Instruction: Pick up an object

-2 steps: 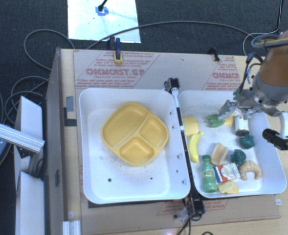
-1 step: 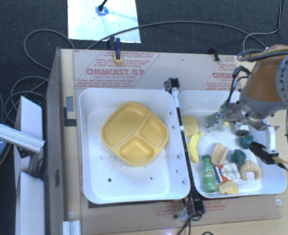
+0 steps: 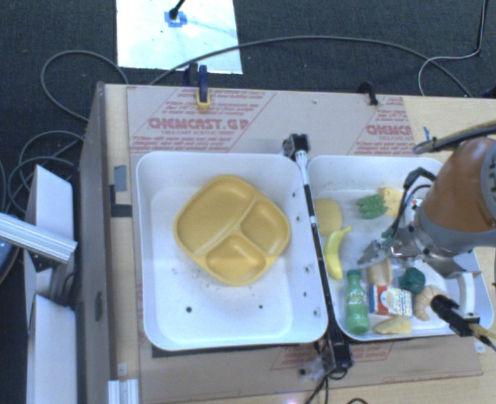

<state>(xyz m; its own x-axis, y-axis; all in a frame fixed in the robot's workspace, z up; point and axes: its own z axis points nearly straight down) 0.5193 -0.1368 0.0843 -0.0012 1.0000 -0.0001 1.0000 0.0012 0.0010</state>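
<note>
The right bin (image 3: 349, 168) holds several toy foods. A yellow banana (image 3: 338, 251) lies by its left wall, below a pale yellow piece (image 3: 328, 215). A green bottle (image 3: 356, 301) stands near the front, next to a small red and white carton (image 3: 392, 300). A teal object (image 3: 413, 279) sits right of them. A green leafy toy (image 3: 370, 204) and a yellow corn piece (image 3: 392, 197) lie farther back. My gripper (image 3: 388, 255) hangs low over the bin's middle, just above a beige piece (image 3: 378, 273) and right of the banana. The wrist hides what lies under it.
The left bin (image 3: 172, 310) holds a yellow divided plate (image 3: 232, 228). A black divider rail (image 3: 311, 217) runs between the bins. A pale lumpy piece (image 3: 393, 326) lies at the right bin's front edge. The grey and orange arm (image 3: 471, 192) covers the right bin's right side.
</note>
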